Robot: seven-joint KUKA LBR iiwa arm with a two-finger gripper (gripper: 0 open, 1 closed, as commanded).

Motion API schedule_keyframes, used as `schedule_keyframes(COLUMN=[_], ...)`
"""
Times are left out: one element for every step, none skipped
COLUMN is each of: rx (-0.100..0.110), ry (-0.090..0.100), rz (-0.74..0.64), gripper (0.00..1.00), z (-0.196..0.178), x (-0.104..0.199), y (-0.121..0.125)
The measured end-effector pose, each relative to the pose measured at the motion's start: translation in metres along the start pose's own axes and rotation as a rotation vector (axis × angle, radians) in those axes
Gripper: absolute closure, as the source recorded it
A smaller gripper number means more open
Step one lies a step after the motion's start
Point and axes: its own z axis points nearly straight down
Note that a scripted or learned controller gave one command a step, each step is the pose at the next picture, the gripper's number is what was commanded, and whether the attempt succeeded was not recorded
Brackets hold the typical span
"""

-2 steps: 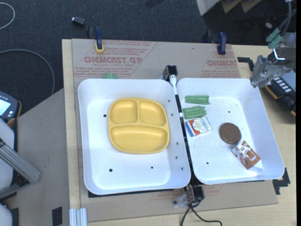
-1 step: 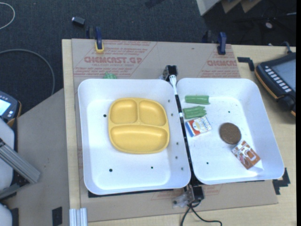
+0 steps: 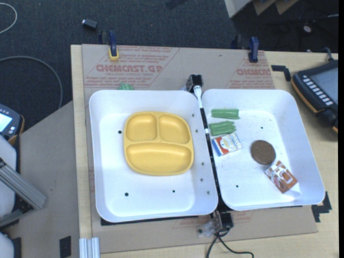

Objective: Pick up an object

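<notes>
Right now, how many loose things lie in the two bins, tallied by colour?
Yellow: 1, divided plate
Green: 2, upper green piece and lower green piece
Brown: 1, round disc
Printed packets: 2, white packet, brown packet
Total: 6

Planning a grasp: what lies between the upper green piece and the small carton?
Camera view shows the second green piece between the upper green piece and the carton.

arm and claw colours, shapes, cables, markings: cannot tell from here.
</notes>
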Motion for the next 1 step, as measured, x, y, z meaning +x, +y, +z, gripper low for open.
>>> schedule_keyframes(rx=[-0.005], ry=[-0.002], rz=[0.0], gripper=[1.0], z=[-0.0107], x=[-0.0002], y=[0.0008])
